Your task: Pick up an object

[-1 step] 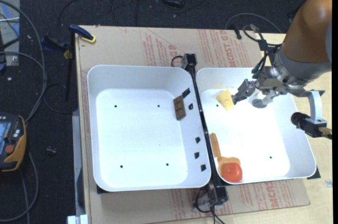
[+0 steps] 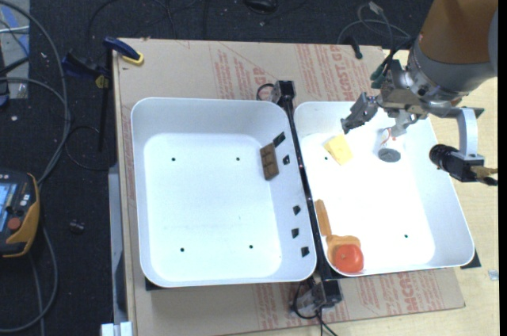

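Note:
My gripper (image 2: 379,123) hangs over the back of the right bin (image 2: 444,200). It is open, its two fingers spread wide with nothing between them. A yellow block (image 2: 338,149) lies just below and left of the left finger (image 2: 356,115). A small grey disc (image 2: 388,154) sits under the right finger. At the right bin's front left corner lies a red ball (image 2: 347,256) against an orange piece with a wooden stick (image 2: 322,217). A brown bar (image 2: 270,162) rests in the left bin (image 2: 206,247) near its right wall.
A black divider with clips (image 2: 297,192) runs between the two bins. A small dark piece (image 2: 279,140) lies by the brown bar. Cables and a yellow-handled clamp (image 2: 125,51) lie beyond the cardboard base at the back left.

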You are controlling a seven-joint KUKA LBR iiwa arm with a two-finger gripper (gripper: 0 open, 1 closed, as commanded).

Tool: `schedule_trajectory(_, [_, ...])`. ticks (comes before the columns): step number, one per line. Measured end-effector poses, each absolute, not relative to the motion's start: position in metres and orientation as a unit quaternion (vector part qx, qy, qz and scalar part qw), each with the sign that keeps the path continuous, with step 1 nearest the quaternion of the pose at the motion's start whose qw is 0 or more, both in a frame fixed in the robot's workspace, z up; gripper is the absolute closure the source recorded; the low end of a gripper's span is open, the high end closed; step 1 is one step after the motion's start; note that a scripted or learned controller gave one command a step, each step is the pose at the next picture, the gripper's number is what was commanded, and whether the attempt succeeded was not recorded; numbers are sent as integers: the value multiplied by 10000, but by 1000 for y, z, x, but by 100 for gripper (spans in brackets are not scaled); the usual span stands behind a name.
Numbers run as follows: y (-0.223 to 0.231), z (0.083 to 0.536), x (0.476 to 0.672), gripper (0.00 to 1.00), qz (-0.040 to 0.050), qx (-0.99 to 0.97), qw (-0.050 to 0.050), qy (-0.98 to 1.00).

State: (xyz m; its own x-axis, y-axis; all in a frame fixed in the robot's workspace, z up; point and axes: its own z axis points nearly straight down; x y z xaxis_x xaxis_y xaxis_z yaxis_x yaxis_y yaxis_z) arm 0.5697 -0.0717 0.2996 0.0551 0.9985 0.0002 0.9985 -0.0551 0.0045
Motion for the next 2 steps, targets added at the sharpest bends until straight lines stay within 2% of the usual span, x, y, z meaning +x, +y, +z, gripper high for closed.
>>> schedule_trajectory(1, [-60,271,638,0,-12,7065,-13,7077])
schedule_trajectory(2, [-51,189,575,0,-28,7230,-30,6908])
